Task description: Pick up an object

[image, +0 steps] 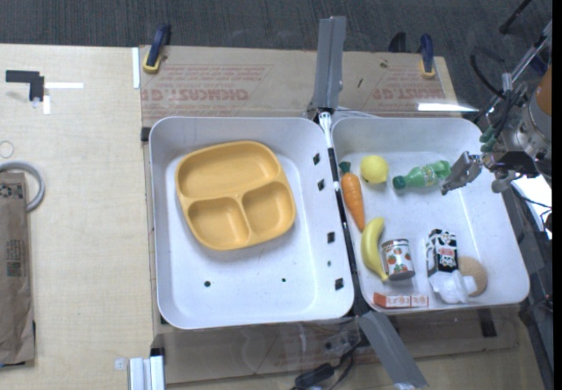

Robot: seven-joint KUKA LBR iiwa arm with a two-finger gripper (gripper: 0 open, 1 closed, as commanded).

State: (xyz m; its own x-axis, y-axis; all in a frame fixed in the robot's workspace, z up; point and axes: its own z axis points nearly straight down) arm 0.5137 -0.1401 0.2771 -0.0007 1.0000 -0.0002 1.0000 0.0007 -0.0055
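The right bin (pixel 492 230) holds a yellow lemon (pixel 375 169), a green bottle (pixel 423 176) lying on its side, an orange carrot (pixel 353 198), a banana (pixel 372 247), a small can (pixel 398 259), a black-and-white carton (pixel 443 251), a tan round object (pixel 475 272), a white crumpled piece (pixel 452 290) and a flat red-and-white packet (pixel 401 299). My gripper (pixel 480 178) hovers at the bin's upper right, just right of the bottle's base. It is open with nothing between its fingers.
The left bin (pixel 176 274) carries a yellow divided plate (pixel 235 193). A grey divider post (pixel 330 63) rises between the bins at the back. Cardboard (pixel 237 76) lies behind them, held by blue clamps (pixel 158 46).
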